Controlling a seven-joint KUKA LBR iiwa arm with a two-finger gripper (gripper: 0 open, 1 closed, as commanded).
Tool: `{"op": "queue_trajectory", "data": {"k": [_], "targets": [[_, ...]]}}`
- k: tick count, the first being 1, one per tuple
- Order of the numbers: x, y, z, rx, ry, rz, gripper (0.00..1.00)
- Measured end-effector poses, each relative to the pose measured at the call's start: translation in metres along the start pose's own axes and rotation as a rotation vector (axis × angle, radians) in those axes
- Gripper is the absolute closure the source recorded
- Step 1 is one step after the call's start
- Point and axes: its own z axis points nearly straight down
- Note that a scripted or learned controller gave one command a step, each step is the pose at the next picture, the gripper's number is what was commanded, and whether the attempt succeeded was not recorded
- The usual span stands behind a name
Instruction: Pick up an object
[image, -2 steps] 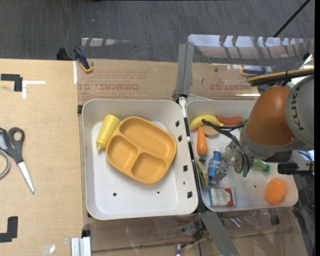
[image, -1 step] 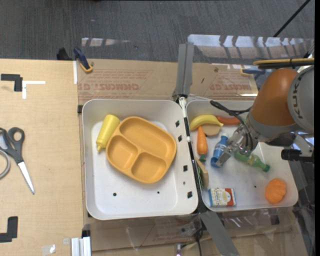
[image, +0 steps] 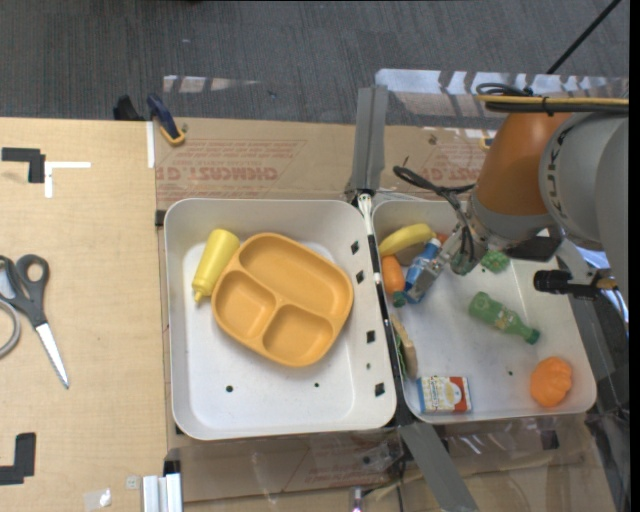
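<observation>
Showing reversed red print, cardboard (image: 250, 165) lies behind the bins (image: 270, 410).

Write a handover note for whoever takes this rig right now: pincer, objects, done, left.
Pincer: low in the right bin, at its upper left corner; whether it grips anything cannot be told.
Right bin: banana, blue item and orange item beside the pincer; green bottle mid-bin; orange fruit at the lower right; small carton at the lower edge.
Left bin: orange divided plate, yellow bottle.
Done: arm brought down among the objects. Left: lift one object clear.
</observation>
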Motion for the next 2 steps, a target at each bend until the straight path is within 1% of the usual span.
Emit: {"op": "queue_trajectory", "data": {"k": [1,2], "targets": [[0.034,-0.107,0.001,0.002,0.004,-0.151,0.0],[0.03,-0.025,0.001,-0.001,0.001,-0.341,0.0]]}}
